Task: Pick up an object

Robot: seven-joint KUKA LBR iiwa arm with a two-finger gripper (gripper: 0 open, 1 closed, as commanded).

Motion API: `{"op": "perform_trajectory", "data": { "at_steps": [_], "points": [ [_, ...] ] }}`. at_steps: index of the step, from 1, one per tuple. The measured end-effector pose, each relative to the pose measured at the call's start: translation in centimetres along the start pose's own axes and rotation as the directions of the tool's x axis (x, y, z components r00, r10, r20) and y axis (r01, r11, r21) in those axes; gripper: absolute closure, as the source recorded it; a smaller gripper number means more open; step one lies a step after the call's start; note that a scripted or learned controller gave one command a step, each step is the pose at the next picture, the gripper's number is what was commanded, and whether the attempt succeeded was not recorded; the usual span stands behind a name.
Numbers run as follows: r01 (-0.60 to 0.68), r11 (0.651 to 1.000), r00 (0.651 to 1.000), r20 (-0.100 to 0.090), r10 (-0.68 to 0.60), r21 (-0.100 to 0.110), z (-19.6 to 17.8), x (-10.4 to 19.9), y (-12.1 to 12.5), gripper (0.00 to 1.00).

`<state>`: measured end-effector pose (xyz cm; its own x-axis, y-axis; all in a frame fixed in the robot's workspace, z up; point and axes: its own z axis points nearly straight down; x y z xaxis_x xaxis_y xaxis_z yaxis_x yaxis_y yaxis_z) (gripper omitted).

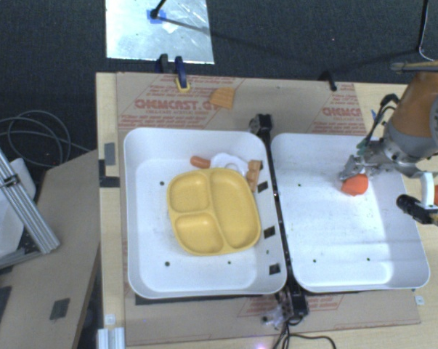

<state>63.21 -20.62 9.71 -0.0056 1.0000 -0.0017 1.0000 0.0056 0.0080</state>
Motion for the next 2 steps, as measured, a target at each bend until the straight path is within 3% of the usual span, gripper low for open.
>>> {"op": "perform_trajectory", "data": {
  "at_steps": [1, 2],
  "points": [
    [0.004, 1.0, 1.0, -0.004, -0.004, 0.006, 1.2, 7.0, 0.7, 1.0],
    [0.006, 1.0, 1.0, -0.004, -0.006, 0.0, -9.5, 14.6, -1.8, 1.0]
  ]
}}
